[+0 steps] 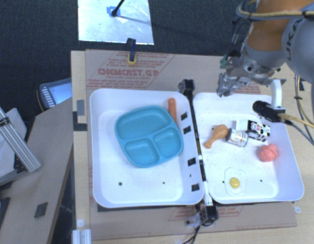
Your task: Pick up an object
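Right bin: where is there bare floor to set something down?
Bare floor lies in the right bin left of the fried egg, and along its front edge. It is crowded mid-bin: drumstick, can, cow toy, pink ball.

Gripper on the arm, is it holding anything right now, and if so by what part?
Nothing is held. The gripper hangs above the far edge of the right bin, with no object between its fingers.
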`<state>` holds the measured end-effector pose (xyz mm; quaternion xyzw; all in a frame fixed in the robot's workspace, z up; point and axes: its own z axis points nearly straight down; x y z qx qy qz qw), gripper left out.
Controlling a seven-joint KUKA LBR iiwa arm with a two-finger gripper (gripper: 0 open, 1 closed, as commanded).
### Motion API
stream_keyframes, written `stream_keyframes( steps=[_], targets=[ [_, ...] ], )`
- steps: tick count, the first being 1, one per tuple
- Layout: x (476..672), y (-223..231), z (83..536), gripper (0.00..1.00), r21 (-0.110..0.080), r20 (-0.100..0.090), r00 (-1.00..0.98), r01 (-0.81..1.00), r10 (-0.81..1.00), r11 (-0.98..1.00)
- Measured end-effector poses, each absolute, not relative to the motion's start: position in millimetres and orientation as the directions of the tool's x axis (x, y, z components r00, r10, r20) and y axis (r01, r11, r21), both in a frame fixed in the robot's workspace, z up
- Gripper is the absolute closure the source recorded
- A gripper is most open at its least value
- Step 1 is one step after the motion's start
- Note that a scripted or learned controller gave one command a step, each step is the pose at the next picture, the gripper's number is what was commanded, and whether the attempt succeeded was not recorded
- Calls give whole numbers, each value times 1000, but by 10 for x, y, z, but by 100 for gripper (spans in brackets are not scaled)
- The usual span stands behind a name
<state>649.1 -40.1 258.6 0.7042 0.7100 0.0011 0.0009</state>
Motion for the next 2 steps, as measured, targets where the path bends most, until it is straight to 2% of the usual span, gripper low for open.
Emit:
stream_keyframes(
  steps=[2],
  targets=[
    [6608,667,2254,100,1,2,-9,1000,1000,9]
  ],
)
